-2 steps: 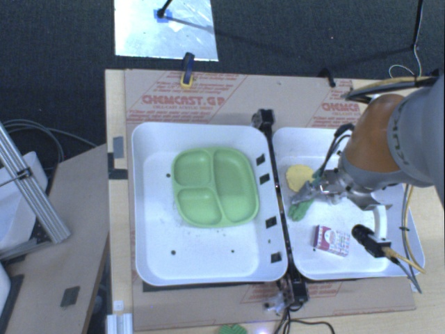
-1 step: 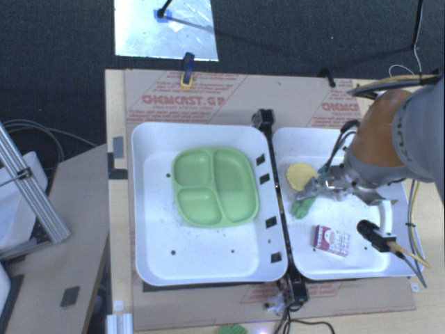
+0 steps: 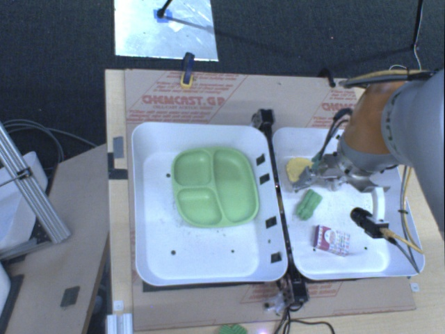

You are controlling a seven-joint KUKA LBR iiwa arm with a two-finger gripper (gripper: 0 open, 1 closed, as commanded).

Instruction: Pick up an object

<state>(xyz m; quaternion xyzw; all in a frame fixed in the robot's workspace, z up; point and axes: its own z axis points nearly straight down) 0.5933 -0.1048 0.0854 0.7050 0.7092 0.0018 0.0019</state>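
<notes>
Two white bins sit side by side; the hand hangs over the right bin beside a yellow piece, its grip unreadable.

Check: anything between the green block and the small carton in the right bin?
No. In the camera view, bare white bin floor separates the green block from the carton; they lie apart.
</notes>
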